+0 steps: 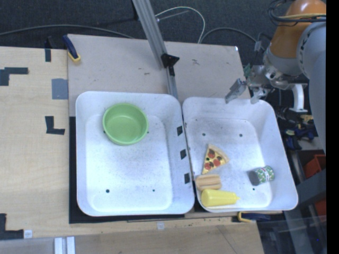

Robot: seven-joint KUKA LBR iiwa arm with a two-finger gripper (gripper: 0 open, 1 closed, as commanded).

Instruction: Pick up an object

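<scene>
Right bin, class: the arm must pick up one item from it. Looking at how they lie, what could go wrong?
1. The hot dog and yellow bottle lie touching, so the hand may catch or nudge both.
2. The pizza slice looks flat and may slip out.
3. The small can sits near the bin wall, leaving little room.

You are looking at a grey arm (pixel 317 46) with rounded housings and a glossy orange band (pixel 296 17) above the wrist. Dark cables loop over the band. The end effector (pixel 243 91) is metallic grey with two slim fingers.
</scene>
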